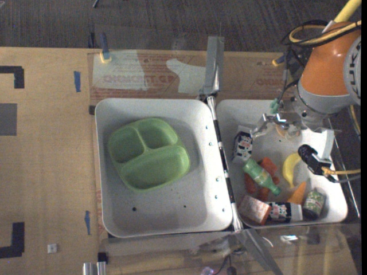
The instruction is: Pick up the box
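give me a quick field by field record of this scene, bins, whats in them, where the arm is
left bin: holds a green divided plate, lying flat
right bin: holds several small things close together
box: long, lying along the near wall of the right bin
carton: small, white with dark marks, near the bin's left wall
bottle: green, lying on its side
banana: yellow, right of the bottle
can: green label, near right corner
arm: over the far right of the right bin
claw: above the bin's far part, nothing seen held
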`<state>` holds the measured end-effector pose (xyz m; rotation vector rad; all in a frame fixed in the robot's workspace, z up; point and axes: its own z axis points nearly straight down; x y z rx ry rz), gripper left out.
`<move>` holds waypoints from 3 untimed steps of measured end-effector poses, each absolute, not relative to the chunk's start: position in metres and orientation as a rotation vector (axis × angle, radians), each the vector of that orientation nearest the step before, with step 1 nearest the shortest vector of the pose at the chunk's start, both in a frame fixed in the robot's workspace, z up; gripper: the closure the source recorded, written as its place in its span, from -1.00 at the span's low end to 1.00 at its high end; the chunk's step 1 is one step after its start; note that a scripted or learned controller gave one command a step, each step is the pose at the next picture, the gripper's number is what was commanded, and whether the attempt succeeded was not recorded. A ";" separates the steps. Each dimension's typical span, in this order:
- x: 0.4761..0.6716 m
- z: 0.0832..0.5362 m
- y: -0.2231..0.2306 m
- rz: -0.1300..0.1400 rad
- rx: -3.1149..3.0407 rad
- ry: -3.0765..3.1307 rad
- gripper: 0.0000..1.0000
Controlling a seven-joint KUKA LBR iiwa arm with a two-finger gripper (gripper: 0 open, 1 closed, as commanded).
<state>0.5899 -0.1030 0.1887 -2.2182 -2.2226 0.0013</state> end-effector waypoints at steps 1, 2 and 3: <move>0.526 0.112 -0.095 0.002 -2.311 -2.125 -1.00; 0.526 0.122 -0.096 -0.001 -2.316 -2.124 1.00; 0.508 0.184 0.005 0.000 -2.325 -2.112 1.00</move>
